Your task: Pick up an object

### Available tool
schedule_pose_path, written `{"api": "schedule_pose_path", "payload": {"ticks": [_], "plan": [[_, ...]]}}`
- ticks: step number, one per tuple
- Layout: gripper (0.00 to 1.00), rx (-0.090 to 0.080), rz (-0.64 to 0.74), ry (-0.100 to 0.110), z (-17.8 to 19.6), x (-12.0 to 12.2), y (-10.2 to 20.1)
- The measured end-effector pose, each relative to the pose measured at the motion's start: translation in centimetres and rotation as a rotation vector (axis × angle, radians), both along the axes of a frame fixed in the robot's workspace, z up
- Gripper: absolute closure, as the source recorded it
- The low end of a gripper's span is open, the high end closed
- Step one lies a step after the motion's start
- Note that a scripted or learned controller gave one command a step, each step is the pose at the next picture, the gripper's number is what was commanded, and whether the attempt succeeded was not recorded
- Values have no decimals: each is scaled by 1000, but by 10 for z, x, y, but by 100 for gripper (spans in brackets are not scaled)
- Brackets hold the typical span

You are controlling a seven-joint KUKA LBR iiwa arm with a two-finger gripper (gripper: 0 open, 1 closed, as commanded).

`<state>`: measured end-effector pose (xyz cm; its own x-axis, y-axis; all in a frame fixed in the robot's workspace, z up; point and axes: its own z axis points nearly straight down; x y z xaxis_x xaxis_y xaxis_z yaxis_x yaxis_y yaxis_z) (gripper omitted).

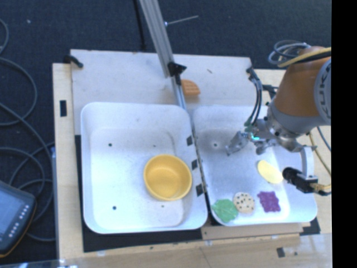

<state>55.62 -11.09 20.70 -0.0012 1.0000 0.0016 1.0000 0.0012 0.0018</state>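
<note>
Risk is gathering around a grasp that is closing on nothing. We are reaching in over the right bin [218, 128] with the fingers [236, 144] hanging above a bare stretch of white floor, and nothing is lying between them. From this slanted view we cannot tell how far apart they are standing; the metal tips are blurring into one small grey shape.

Every candidate in this bin is sitting on the near side of the fingers. The yellow piece [270, 172] is lying closest, toward the arm and a little nearer the bin's front wall. The purple piece [269, 201], the speckled cookie [244, 202] and the green piece [225, 210] are lined up along the front wall, well apart from the fingers. The yellow bowl [167, 176] is resting in the left bin [100, 149], beyond the divider.

If we are descending here, we are judging that the tips will meet only plastic. Flat, thin pieces may also be slipping out of a pinch, and those crowding the front wall are leaving little room for one fingertip. The cables [256, 102] trailing off the wrist are hanging just beside the fingers and could be snagging.
</note>
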Motion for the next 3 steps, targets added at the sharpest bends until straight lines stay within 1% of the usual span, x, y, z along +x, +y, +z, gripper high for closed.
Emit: {"api": "schedule_pose_path", "payload": {"ticks": [1,2,3], "plan": [[0,-4,-4,5,-43,-1,2],[0,-4,-6,6,-97,8,2],[0,-5,-6,3,-107,8,0]]}}
